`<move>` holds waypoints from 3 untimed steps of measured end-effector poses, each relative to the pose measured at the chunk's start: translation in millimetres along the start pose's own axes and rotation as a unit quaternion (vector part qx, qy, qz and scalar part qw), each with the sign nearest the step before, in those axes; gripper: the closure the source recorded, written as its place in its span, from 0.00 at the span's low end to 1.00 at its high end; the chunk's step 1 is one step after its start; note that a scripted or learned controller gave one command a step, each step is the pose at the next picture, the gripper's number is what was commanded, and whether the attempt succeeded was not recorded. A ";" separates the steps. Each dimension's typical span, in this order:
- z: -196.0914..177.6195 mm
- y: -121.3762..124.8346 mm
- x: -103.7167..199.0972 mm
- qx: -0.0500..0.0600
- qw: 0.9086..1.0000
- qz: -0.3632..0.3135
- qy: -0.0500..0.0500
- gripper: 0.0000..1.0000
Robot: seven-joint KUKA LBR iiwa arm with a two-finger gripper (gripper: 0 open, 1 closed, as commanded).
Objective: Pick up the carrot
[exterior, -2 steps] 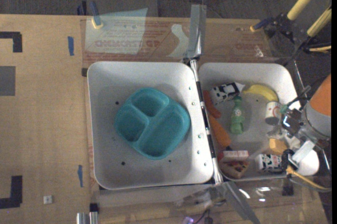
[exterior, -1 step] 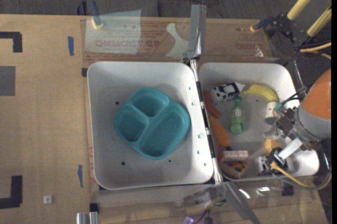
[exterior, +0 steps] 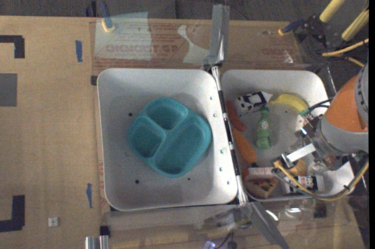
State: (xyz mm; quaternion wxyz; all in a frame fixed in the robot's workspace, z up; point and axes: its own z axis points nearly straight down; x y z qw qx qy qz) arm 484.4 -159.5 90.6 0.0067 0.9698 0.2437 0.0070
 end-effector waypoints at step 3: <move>-2.3 -49.4 29.5 0.000 0.990 0.138 0.004 1.00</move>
